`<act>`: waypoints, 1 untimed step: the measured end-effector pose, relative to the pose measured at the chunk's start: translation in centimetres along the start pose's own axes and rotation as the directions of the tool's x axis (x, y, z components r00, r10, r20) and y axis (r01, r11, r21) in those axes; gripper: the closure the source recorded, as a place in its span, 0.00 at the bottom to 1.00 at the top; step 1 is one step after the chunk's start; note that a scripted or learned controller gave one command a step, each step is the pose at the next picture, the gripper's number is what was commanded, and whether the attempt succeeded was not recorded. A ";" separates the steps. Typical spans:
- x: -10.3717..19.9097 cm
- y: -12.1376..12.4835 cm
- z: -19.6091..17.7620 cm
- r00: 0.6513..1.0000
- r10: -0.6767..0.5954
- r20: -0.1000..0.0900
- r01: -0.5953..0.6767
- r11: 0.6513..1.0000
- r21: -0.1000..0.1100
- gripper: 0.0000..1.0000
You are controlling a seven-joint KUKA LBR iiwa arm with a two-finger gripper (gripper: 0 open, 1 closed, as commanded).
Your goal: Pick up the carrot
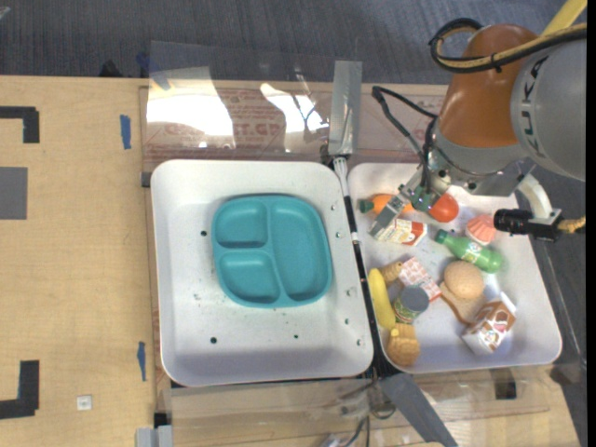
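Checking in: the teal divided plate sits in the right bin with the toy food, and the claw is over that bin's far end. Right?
Not quite. The camera view shows the teal divided plate alone in the left bin. The toy food is in the right bin, with the claw over its far end.

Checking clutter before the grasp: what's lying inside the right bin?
The right bin holds a jumble of toy food: a banana, a green bottle, a small carton and the carrot near the tool. The arm covers the bin's far corner.
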State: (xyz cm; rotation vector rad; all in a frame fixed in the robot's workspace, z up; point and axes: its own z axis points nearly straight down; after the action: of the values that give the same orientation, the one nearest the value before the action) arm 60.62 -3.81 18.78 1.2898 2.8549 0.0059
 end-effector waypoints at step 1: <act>-0.2 0.6 0.3 0.997 0.072 -0.002 -0.072 0.997 0.004 0.00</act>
State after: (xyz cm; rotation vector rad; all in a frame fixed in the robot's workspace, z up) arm 61.24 -3.54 18.51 1.3941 2.8095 0.0022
